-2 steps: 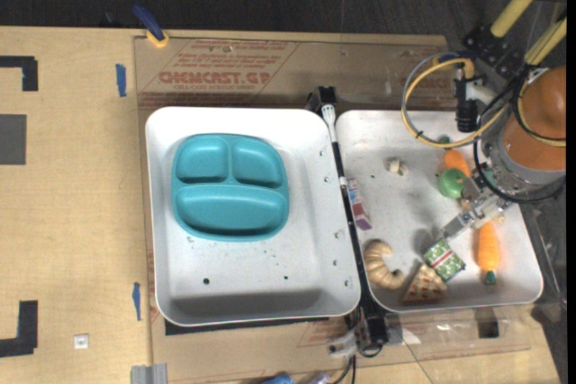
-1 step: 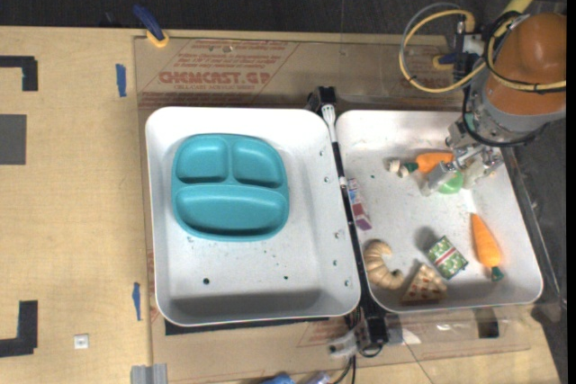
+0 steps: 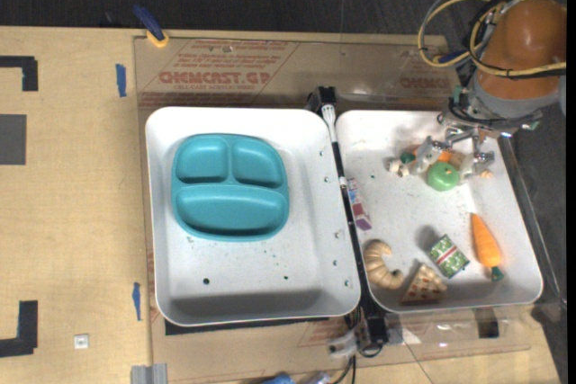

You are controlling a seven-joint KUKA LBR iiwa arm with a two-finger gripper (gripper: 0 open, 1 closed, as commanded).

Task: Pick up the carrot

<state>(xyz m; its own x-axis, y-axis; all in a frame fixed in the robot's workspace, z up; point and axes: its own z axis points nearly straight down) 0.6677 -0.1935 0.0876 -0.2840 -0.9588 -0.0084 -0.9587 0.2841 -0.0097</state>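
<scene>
Carrot (image 3: 486,242): smooth tapered orange cone, lying near right bin (image 3: 522,220) wall. Hand (image 3: 454,150) metallic, grip state unclear.

A robotics lab bench — cardboard-lined top (image 3: 72,193), blue tape marks (image 3: 121,78), 2 white bins (image 3: 180,283) — loose cables (image 3: 450,22)

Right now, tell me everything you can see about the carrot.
The carrot is a small orange toy, plastic by its look, tapered, with a green tip at its lower end. It lies flat on the floor of the right bin, near the right wall, its length running roughly up and down the view. Nothing touches it; a green and white block lies just to its left.
</scene>
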